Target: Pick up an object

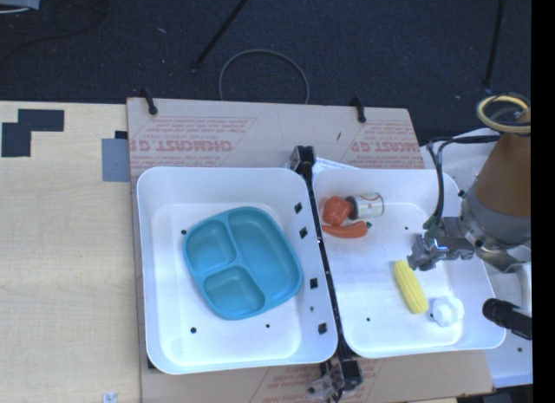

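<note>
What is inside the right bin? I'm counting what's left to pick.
The right bin holds a yellow corn cob, an orange toy with a small jar and a white piece. The hand covers a patch of floor beside the corn.

The gripper [422, 254] sits over the right white bin [381, 345]. The left white bin [165, 315] lies well to the gripper's left, touching the right one along a black strip [315, 245] that runs between them. Both bins rest on a brown cardboard sheet [260, 137] with red print; its far edge, beyond the gripper, carries two small black clips [149, 103]. Farther left of the gripper stretches the pale wooden counter [61, 263], marked with a dark stepped patch [33, 129] and a grey patch [114, 159]. Beyond the cardboard is dark floor [130, 29], where a thin cable loop [264, 50] lies.
</note>
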Robot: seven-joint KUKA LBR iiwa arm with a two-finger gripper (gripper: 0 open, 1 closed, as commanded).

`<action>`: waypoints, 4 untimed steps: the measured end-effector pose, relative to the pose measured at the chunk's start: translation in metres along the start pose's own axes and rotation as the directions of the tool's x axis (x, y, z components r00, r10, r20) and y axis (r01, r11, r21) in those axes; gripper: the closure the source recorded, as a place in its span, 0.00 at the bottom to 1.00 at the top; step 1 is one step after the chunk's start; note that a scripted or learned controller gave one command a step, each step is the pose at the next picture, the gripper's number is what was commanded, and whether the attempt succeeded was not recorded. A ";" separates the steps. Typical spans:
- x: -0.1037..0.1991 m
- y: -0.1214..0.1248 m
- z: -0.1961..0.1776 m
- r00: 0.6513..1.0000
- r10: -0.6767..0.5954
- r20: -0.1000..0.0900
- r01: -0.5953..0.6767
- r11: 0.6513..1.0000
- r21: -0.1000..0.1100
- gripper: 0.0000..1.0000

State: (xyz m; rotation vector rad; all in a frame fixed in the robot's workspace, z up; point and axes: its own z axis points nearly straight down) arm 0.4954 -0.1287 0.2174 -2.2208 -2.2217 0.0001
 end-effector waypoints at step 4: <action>0.213 0.065 -0.014 1.000 -0.004 -0.001 0.004 1.000 0.001 1.00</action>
